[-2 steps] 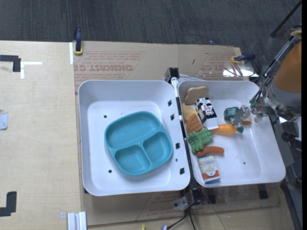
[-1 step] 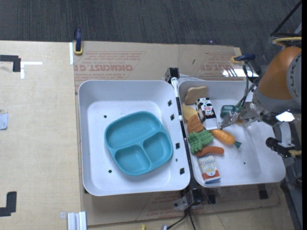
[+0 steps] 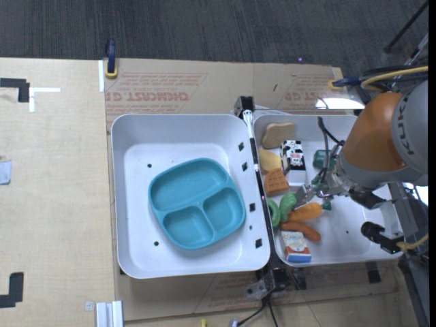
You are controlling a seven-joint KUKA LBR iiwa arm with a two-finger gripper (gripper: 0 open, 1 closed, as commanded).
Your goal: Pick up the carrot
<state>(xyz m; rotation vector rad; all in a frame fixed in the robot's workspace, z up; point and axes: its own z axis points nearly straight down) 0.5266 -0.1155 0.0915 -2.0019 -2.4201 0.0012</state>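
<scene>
Your orange carrot (image 3: 306, 211) lies in the right shallow white bin (image 3: 344, 245), toward its left half, tilted slightly with its thicker end to the right. Just below it rests a smaller reddish-orange sausage-shaped piece (image 3: 310, 232), and touching its left end is a cluster of green leafy toy vegetables (image 3: 283, 206). Below those sits a small white carton with red and blue print (image 3: 296, 246). Above the greens you find an orange-brown wedge (image 3: 275, 181), a pale yellow block (image 3: 270, 161), a tan bread-shaped slice (image 3: 277, 133) and a small black-and-white spotted box (image 3: 293, 153).

The gripper (image 3: 316, 191) hangs directly above the carrot's upper right end; whether the fingers are spread or pressed together you cannot tell, since the wrist hides them. The grey arm with its orange band (image 3: 376, 142) enters from the right.

The left shallow white bin (image 3: 129, 182) carries a teal three-compartment plate (image 3: 197, 203). Both bins rest on a brown cardboard sheet (image 3: 170, 87) laid over a pale wooden tabletop (image 3: 51, 182), with dark grey carpet (image 3: 204, 12) beyond the far edge.
</scene>
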